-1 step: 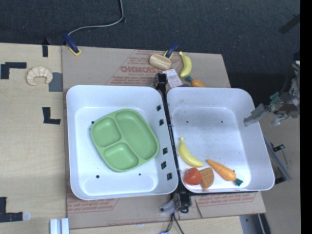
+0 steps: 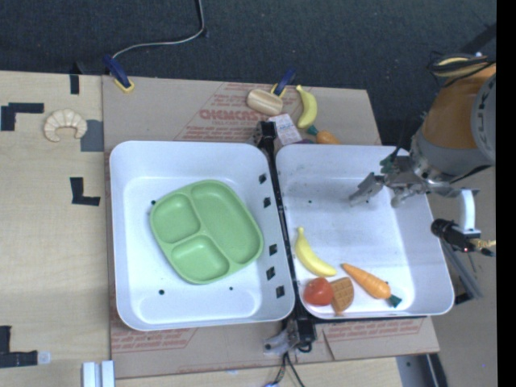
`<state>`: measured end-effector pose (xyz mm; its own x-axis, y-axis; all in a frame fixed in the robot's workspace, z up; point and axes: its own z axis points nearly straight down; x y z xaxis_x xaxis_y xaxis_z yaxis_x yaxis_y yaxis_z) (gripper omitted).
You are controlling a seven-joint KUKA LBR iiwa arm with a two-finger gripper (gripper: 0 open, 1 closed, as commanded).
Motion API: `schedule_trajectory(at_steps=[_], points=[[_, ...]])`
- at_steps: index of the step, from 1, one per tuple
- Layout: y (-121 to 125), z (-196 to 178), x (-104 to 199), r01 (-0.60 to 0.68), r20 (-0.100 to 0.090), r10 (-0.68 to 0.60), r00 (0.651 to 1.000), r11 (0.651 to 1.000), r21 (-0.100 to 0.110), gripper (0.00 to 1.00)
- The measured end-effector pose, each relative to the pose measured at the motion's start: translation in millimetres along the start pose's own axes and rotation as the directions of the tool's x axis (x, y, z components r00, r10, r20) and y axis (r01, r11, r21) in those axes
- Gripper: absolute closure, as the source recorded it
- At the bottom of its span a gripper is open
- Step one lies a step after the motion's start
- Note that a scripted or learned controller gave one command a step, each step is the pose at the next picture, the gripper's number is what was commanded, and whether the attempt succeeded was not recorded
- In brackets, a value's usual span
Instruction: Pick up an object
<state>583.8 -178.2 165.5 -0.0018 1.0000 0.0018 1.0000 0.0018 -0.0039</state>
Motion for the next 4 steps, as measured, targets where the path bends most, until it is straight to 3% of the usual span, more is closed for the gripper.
schedule_trajectory(at_steps=[1,2,3,4], points=[[4,78,-44,0.001,0.001,-0.001,1.0,1.0,-0.008,0.0],[4,68,-45,0.002,0.005,-0.002,1.0,1.0,-0.011,1.0],[-3,-19,94,0.002,0.0,-0.002,1.0,1.0,-0.004,1.0],[-27,-34,-47,-0.003,0.004,0.003,1.0,1.0,-0.003,1.0]])
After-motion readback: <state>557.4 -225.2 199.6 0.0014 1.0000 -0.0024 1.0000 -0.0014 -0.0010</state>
